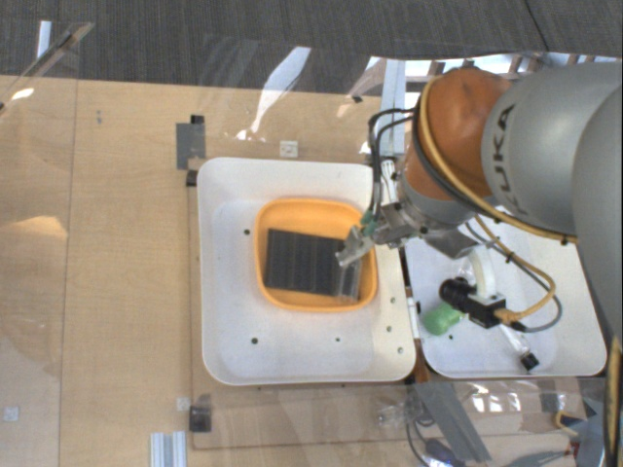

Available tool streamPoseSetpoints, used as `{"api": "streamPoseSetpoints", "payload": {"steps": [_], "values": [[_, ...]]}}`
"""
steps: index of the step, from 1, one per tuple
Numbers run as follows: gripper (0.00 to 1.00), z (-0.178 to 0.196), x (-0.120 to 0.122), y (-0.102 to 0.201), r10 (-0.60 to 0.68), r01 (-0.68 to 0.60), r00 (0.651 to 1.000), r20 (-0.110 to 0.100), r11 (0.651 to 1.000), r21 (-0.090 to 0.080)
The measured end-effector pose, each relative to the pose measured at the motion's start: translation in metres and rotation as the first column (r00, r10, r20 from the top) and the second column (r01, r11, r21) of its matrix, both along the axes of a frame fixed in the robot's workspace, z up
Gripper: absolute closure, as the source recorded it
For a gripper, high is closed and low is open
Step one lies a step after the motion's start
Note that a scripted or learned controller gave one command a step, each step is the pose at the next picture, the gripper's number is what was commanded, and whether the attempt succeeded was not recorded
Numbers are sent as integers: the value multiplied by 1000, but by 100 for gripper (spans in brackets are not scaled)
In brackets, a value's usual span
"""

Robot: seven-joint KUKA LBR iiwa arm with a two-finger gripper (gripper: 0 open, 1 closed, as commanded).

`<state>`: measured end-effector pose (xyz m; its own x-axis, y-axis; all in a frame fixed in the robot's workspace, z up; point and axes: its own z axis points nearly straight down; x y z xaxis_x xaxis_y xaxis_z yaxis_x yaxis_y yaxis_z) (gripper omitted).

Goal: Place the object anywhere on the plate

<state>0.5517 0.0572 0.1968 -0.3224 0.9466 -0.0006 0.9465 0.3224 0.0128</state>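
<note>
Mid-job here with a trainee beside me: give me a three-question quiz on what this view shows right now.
1. True or false: the dark ribbed object lies on the orange plate.
2. Which bin holds the plate? A) the left bin B) the right bin
3. Fill in: the small green object lies in the ____ bin.

Key: 1 true. 2 A. 3 right; it lies near that bin's left edge, while the gripper is over the plate's right side, at the dark object's right end.
</note>
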Motion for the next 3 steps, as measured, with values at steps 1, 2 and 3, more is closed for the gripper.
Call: {"api": "streamPoseSetpoints", "payload": {"steps": [1,2,3], "values": [[100,11,2,1,2,-2,1000,6,1000,2],[0,11,2,1,2,-2,1000,5,1000,2],[0,11,2,1,2,-2,1000,5,1000,2]]}}
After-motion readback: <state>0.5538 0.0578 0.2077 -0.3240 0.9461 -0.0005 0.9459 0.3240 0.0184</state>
